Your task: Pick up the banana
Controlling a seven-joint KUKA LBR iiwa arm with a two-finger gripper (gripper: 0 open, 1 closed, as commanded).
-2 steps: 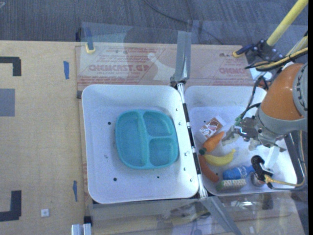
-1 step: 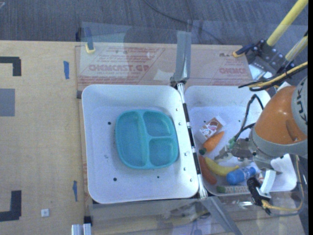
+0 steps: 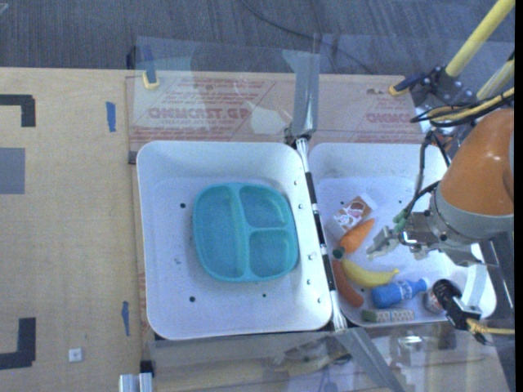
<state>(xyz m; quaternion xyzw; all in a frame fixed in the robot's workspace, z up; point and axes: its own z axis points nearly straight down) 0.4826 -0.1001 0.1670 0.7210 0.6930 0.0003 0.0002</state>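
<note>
One arm reaching leftward, end effector (image 3: 382, 242) just above banana (image 3: 369, 273)

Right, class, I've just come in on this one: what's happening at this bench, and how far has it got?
A grey and orange robot arm reaches in from the right over the right-hand bin. Its gripper hovers just above the banana, which lies on the bin floor among a carrot, a blue bottle and other small items. Nothing sits between its fingers, so the banana is not picked up yet. The left bin holds a teal divided tray.
</note>
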